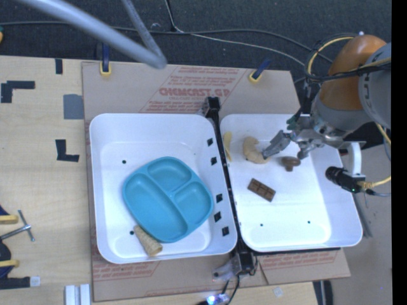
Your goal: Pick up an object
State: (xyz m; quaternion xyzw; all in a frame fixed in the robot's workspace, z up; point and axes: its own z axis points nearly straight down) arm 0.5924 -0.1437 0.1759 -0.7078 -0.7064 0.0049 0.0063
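A bench seen from above at a slant, with two shallow white bins side by side on a brown board. The left bin (105, 132) holds a blue divided plate (167, 198), lying flat near the middle. A short tan roll (147, 240), something like a cork or wafer, lies just beside the plate's near left edge.

The right bin (318, 234) holds several small things in its far half. A pale tan lump (253, 150) sits near the far left of the bin. A thin yellowish piece (227, 146) lies against the left wall, just left of the lump. A small brown piece (290, 163) lies right of the lump. A dark brown block (261, 189), like a bit of chocolate, lies nearer the middle of the bin, apart from the others.

The grey arm with its orange band (348, 62) reaches in from the right, over the far right corner of the right bin. Its gripper (291, 147) hangs over the far part of that bin, between the tan lump and the bin's right wall, right above the small brown piece. The two fingers (275, 146) are spread apart, with nothing between them. No thing in the bin is lifted; all rest on the bin floor.

Cables run across the dark floor beyond the bench.
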